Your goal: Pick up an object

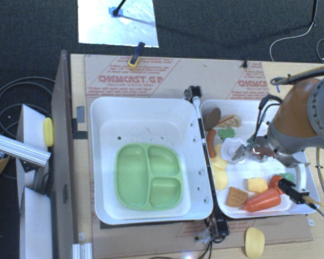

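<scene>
The right white bin (308, 206) holds several toy foods: a red sausage (211, 143), a brown piece (212, 116), a bread slice (228, 121), a green piece (227, 133), yellow lumps (220, 179), a tan cracker (236, 197), a yellow block (257, 185) and an orange carrot (264, 200). My gripper (244, 152) is low inside this bin near its middle, just right of the sausage and above the yellow lumps. The grey and orange arm (302, 115) covers the bin's right part. What lies under the gripper is hidden.
The left white bin (105, 117) holds a green divided plate (149, 176). A metal divider (202, 150) runs between the bins. A yellow piece (254, 242) lies on the board in front of the right bin. Cables (291, 34) trail at the back right.
</scene>
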`<action>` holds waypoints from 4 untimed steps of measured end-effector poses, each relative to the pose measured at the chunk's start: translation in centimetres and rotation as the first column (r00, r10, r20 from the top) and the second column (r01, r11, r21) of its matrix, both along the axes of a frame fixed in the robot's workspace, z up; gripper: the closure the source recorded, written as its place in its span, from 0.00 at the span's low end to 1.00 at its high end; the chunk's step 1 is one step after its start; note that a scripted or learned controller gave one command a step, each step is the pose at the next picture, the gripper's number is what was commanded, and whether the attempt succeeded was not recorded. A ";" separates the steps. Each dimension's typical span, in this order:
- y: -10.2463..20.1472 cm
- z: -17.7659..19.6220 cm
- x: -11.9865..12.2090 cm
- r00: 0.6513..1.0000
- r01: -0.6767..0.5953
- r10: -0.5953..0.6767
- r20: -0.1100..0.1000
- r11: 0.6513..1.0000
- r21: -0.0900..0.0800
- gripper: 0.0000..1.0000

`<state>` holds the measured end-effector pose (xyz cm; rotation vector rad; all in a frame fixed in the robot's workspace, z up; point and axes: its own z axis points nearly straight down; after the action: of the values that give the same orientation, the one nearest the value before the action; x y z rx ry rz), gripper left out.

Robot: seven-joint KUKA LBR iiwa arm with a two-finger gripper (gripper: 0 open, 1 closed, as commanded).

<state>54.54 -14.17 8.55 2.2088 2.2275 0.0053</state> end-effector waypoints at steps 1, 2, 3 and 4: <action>3.4 0.0 7.0 1.000 0.000 0.000 0.002 1.000 0.000 0.00; 5.6 0.0 12.2 1.000 0.007 -0.007 -0.022 1.000 -0.001 0.00; 5.4 -0.1 9.2 1.000 0.008 -0.008 -0.006 1.000 0.000 0.00; 4.3 -0.1 12.2 1.000 0.007 -0.007 -0.018 1.000 0.000 0.00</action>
<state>66.73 -9.91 8.49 2.2257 2.2290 -0.0148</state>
